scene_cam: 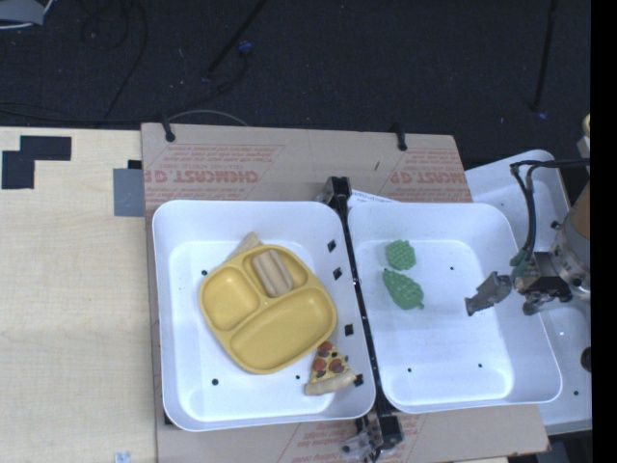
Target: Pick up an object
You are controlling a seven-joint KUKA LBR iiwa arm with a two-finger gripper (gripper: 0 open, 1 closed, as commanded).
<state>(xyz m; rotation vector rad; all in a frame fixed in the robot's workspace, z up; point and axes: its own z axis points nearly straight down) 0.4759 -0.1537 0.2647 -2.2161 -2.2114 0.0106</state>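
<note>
Red mirrored lettering is running across the brown cardboard sheet (289, 167) under the bins, too reversed to read with confidence. In the right bin (453, 394), toward its upper left, two bumpy green objects are lying just beside each other: a rounder one (401, 255) above and a longer, leaf-shaped one (403, 290) below. The gripper (508, 297) is hovering at the right side of this bin, well apart from them, its dark fingers looking spread with nothing between them. In the left bin (183, 384), a glossy yellow divided plate (280, 331) is carrying a tan hot-dog-shaped toy (273, 273) in its upper compartment, and a pizza slice toy (330, 371) is lying beside its lower right edge.
</note>
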